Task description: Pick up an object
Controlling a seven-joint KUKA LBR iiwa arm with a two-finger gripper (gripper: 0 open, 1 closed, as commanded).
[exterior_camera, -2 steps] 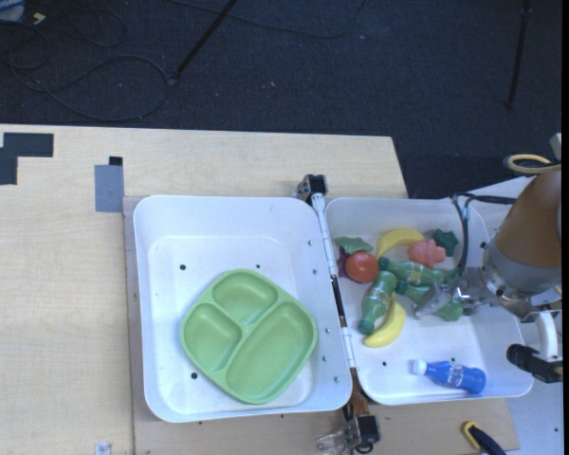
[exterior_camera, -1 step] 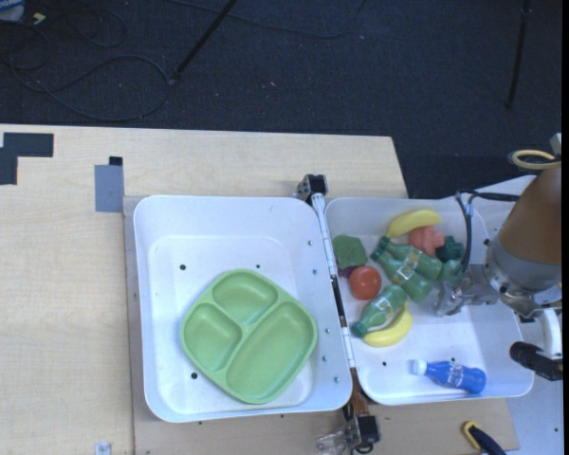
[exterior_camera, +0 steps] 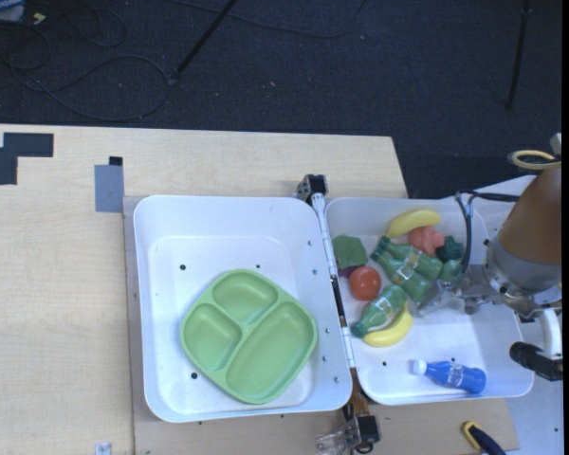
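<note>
Nearest the camera in the right bin (exterior_camera: 522, 387), a blue bottle (exterior_camera: 452, 375) lies flat on its side, white cap to the view's left, long axis running left to right with a slight downward slant. Up from it, a yellow banana (exterior_camera: 391, 331) curves beside a green bottle (exterior_camera: 381, 308), and a red tomato (exterior_camera: 364, 282) sits just by the divider. Now the pincer (exterior_camera: 461, 286): it is down at the right side of the pile, close against a cluster of green bottles (exterior_camera: 412, 265), but whether it is wide, narrow or gripping I cannot tell. The cluster lies to the pincer's left in this view, its bottles slanting from upper left to lower right. I'd judge that the likeliest target. Farther back rest a second banana (exterior_camera: 413, 222) and, across on the surface, the left bin (exterior_camera: 152, 254) with a green divided plate (exterior_camera: 249, 335).
</note>
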